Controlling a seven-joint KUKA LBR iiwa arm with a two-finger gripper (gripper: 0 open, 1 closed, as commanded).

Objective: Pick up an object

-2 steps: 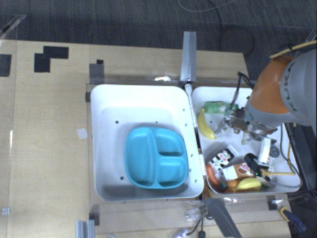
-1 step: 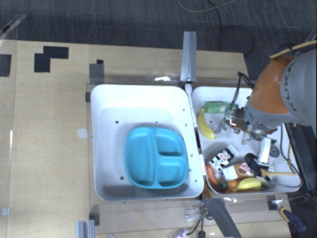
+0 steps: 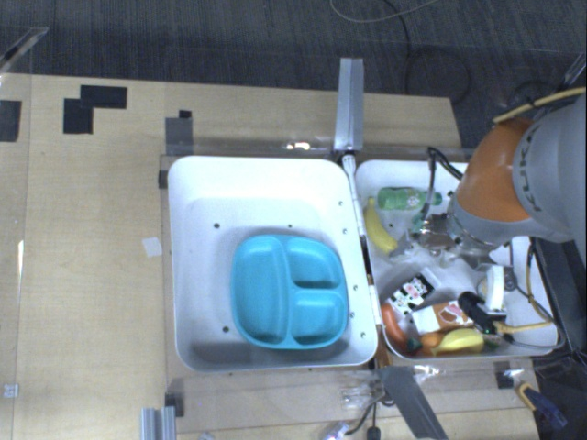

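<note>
Camera view from above is taken at a slant over a pale wooden tabletop on which two shallow white bins are set side by side. The left bin is smooth, glossy plastic with rounded corners; a sky-blue divided tray with three rounded compartments is seen at about 5 o'clock of its floor, with bare white floor left open toward 12 and 9 o'clock. A grey metal post is seen at 12 o'clock of the seam between the bins.

The right bin is crowded. A green bottle-like item is laid at its 12 o'clock, and a yellow banana is curved along the dividing wall at 10 o'clock. At 6 o'clock a patterned black-and-white card box, a small white-and-red packet, an orange carrot-like piece and a second yellow banana are packed against the near rim, some touching. Little open floor is left between them.

The grey arm with its glossy orange band is reached in from 3 o'clock, over the right bin. The gripper is seen near the bin's centre, between banana and card box; whether the jaws are released or clenched cannot be told, and nothing is seen grasped.
</note>
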